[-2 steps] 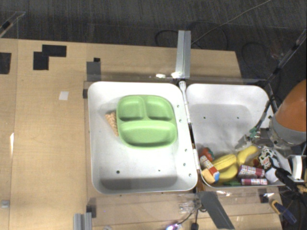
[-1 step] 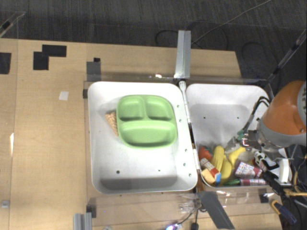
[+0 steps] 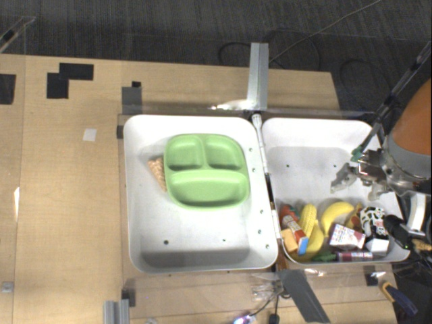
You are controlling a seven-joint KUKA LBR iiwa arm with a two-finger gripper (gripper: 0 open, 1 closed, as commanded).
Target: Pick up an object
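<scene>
The metal gripper [image 3: 349, 176] hangs with nothing visibly held; finger spread unclear. Below it, smooth curved bananas [image 3: 335, 214]; far left, a glossy tray [image 3: 205, 169].

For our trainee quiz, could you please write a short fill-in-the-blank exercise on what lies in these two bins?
1. The green divided tray lies in the ____ bin.
2. The bananas in the right bin are ____ in colour.
3. The toys are heaped along the right bin's ____ edge.
4. The pincer hovers over the ____ bin.

Missing words: left; yellow; near; right
</scene>
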